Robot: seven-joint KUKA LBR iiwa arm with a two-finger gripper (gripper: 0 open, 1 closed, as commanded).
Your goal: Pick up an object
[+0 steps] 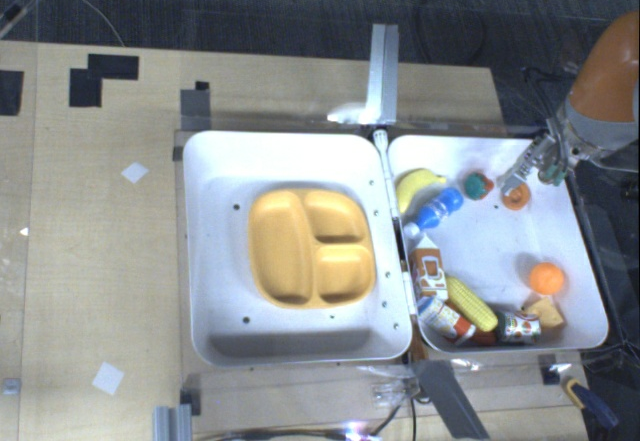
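Note:
The right bin [585, 259] holds several small items. A yellow fruit [418, 187] and a blue bottle [437, 210] lie by its left wall. A teal and orange ball [478, 186] and a small orange ring [515, 196] sit near the back. An orange ball [546, 278], a corn cob [470, 302], a small carton [428, 268] and two cans [446, 320] [520, 327] lie toward the front. My gripper [528, 169] hangs over the bin's back right corner, just above and right of the orange ring. I see nothing held in it.
The left bin [215, 229] holds a yellow divided tray [308, 246]. A metal post [383, 74] stands behind the wall between the bins. The arm's orange band [608, 79] sits at the right edge above the bin. Black tape marks [100, 77] lie on the bench at the left.

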